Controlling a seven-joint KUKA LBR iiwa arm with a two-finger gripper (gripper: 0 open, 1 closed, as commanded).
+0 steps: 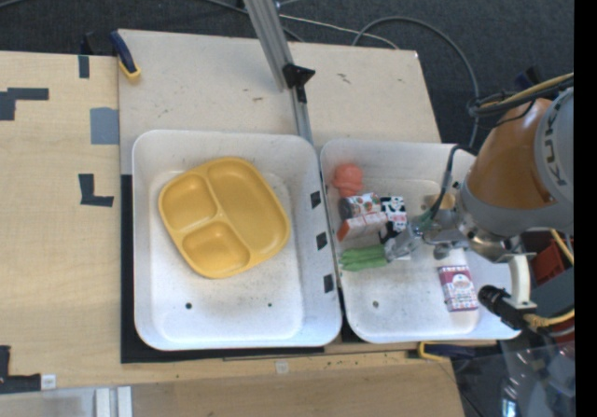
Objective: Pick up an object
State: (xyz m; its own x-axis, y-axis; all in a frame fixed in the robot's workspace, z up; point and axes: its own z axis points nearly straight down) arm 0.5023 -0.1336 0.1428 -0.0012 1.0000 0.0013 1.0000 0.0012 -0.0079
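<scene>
On the table (373, 89) two shallow white bins sit side by side. The left bin (159, 312) carries a yellow divided plate (224, 215) with three compartments, lying slightly turned in the upper part of the bin. The right bin (392, 322) holds the small objects: an orange-red rounded thing (348, 177) near its upper left, just below it a small red and white carton (361, 209) touching a black and white carton (393, 210), and lower down a green oblong item (363, 259) lying flat near the bin's left wall. A flat pink and white packet (457, 287) lies toward the bin's right side, apart from the cluster. The grey arm with its orange band (508, 168) reaches in from the right and covers much of the bin's right half and its right rim. The hand (403, 244) sits low over the bin just right of the green item and under the black and white carton; its metal tip is small and blurred, so whether it is spread, pressed together or pinching anything cannot be told. Printing on the cartons and packet is too small to read. A slanted metal pole (264, 9) crosses the table above the bins, its top cut off by the frame's upper edge.
</scene>
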